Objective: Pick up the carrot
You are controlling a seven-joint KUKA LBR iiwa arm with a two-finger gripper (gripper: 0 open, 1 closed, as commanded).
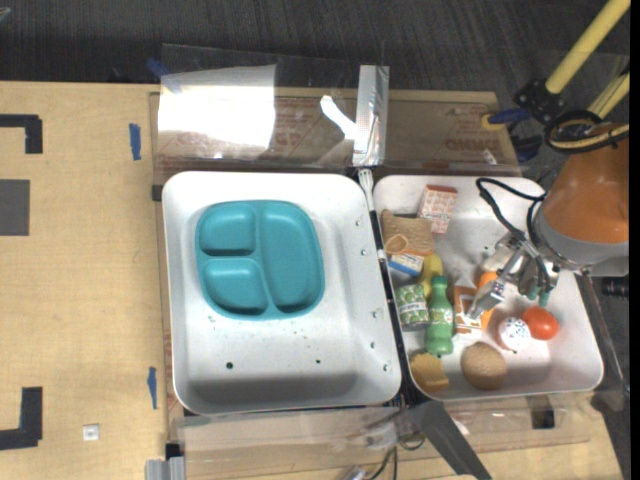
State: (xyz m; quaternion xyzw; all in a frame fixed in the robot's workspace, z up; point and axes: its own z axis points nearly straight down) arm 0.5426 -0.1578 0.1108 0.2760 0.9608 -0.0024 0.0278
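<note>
A single fixed camera hangs above the bench and looks down at a slant, far enough off to take in both shallow white plastic bins: the left bin (190,298) and the right bin (585,358). Dark grey carpet (300,8) fills the top of the frame (the far side), tan wooden benchtop (70,268) the left.

Robot lab: taped bench (70,268), white bins (270,388).

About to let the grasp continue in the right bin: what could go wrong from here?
1. The hand sits at the carrot in a tight cluster; it may catch the small box beside it instead.
2. The tomato and white ball lie close below and could be knocked aside.
</note>
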